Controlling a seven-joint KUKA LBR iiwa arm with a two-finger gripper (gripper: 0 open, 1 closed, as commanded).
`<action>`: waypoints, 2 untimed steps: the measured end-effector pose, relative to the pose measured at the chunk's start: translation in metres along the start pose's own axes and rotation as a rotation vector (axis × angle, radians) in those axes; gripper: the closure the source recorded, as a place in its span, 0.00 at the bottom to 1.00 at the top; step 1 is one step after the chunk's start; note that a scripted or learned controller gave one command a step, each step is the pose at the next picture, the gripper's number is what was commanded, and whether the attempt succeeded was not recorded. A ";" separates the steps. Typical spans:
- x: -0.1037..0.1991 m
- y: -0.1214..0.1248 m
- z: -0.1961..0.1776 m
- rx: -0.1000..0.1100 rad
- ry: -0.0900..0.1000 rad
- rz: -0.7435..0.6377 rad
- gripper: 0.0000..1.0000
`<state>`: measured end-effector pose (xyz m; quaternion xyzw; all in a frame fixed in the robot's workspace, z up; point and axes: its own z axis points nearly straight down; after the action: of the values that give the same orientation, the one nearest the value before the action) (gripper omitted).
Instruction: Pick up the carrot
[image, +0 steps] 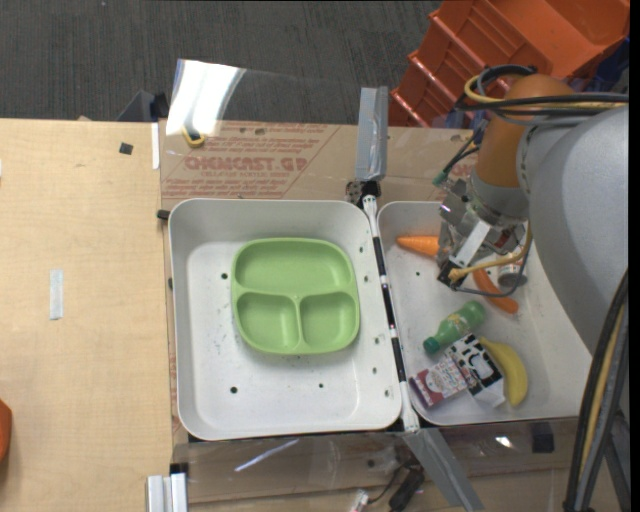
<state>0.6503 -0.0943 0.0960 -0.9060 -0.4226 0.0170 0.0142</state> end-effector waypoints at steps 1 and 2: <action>-0.087 0.052 -0.073 -0.038 0.018 0.128 0.00; -0.092 -0.012 -0.003 -0.056 0.026 -0.051 0.00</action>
<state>0.5826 -0.1572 0.1008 -0.8952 -0.4456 -0.0069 -0.0051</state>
